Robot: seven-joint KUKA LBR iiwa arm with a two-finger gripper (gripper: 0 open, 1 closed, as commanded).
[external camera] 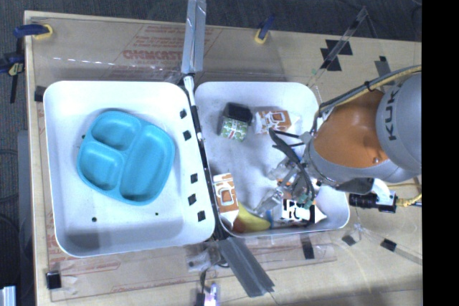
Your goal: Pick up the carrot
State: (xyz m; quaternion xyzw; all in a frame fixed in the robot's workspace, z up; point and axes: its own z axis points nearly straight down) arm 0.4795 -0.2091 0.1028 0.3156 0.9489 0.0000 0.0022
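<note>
The carrot [289,188], a small orange patch, lay in the right bin [215,147] near its front right corner, just beside the hand [290,179]; whether the hand was wide or narrow could not be told. A banana [251,221], a green can [233,128] and cartons shared that bin. The left bin [64,211] held a blue divided tray [127,156].

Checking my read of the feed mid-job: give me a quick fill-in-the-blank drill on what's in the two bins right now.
1. The blue divided plate lies in the ____ bin of the camera view.
2. The arm's tool is over the ____ bin.
3. The green can with the black lid sits nearer that bin's ____ edge.
4. The band above the wrist is ____.

Missing words: left; right; far; orange
</note>
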